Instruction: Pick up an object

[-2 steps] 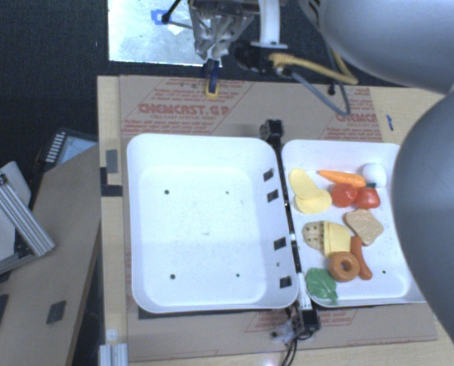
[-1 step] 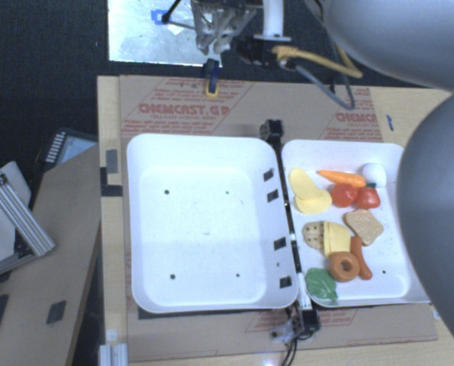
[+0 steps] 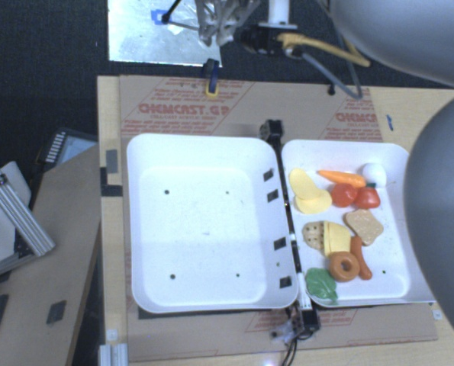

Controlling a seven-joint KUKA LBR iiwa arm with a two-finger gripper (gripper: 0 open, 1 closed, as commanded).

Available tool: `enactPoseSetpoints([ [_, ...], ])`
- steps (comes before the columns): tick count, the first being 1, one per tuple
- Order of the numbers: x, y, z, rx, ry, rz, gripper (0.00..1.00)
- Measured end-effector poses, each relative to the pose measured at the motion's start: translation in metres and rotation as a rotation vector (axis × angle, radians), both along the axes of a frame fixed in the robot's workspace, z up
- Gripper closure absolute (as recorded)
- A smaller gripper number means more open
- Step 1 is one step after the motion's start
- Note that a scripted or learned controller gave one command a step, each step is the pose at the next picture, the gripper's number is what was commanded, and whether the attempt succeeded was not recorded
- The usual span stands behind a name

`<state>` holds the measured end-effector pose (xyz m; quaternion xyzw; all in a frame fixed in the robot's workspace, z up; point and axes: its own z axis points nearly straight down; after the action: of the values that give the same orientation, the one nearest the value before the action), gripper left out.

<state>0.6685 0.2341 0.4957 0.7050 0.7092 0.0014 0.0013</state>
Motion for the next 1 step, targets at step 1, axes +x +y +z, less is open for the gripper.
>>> enactPoseSetpoints([
  [1, -0.0001, -0.0002, 0.0288, 0.000, -0.001, 0.000, 1.00],
])
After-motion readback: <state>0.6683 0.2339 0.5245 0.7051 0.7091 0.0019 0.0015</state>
